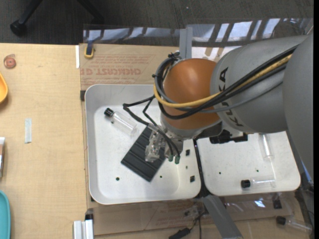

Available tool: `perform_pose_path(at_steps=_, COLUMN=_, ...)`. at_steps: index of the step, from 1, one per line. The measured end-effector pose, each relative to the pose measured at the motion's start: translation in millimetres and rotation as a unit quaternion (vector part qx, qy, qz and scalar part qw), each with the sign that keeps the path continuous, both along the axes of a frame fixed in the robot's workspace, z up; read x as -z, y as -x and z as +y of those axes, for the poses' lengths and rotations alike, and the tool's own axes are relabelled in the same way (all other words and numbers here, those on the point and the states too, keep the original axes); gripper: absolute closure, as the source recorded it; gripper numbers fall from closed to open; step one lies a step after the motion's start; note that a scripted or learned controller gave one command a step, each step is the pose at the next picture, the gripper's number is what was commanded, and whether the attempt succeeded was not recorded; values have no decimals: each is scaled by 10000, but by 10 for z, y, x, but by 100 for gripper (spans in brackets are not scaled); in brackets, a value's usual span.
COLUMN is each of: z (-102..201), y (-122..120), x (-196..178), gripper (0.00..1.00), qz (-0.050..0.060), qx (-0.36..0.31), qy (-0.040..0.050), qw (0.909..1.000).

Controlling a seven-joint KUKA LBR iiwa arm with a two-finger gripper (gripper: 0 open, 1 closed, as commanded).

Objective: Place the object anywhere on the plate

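A flat black rectangular plate [139,159] lies tilted in the left bin [99,183], right of its middle. A clear tube with a black cap [118,119] rests on the bin floor up and left of the plate, apart from it. My gripper [156,150] hangs over the plate's upper right part, under the orange wrist band [192,91]. From this angle I cannot make out whether anything is in the gripper. The arm hides the bin's upper right corner.
The right bin [224,178] holds a clear tube with a black cap [259,183] near its front and another clear tube [266,146] at its right. Small black specks dot both bin floors. Black and yellow cables [144,108] loop off the wrist.
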State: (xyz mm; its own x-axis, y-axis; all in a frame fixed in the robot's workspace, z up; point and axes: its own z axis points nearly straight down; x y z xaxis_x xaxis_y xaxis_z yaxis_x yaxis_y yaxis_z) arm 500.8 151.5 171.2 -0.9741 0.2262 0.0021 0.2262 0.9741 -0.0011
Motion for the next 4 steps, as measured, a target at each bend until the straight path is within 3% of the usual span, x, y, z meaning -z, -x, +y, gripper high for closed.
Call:
perform_pose_path(at_steps=1, z=-313, y=92, x=-1123, gripper=100, qz=-29, qx=-1255, qy=-6, qw=9921)
perform_pose_path(at_steps=2, z=-314, y=92, x=-1123, gripper=0, qz=-29, qx=-1256, qy=-6, qw=9921)
perform_pose_path(at_steps=3, z=381, y=-584, x=-1133, gripper=0, qz=-20, qx=-565, qy=-4, qw=9984)
perform_pose_path(at_steps=4, z=373, y=-598, x=-1220, gripper=100, qz=-33, qx=-550, qy=-8, qw=9985)
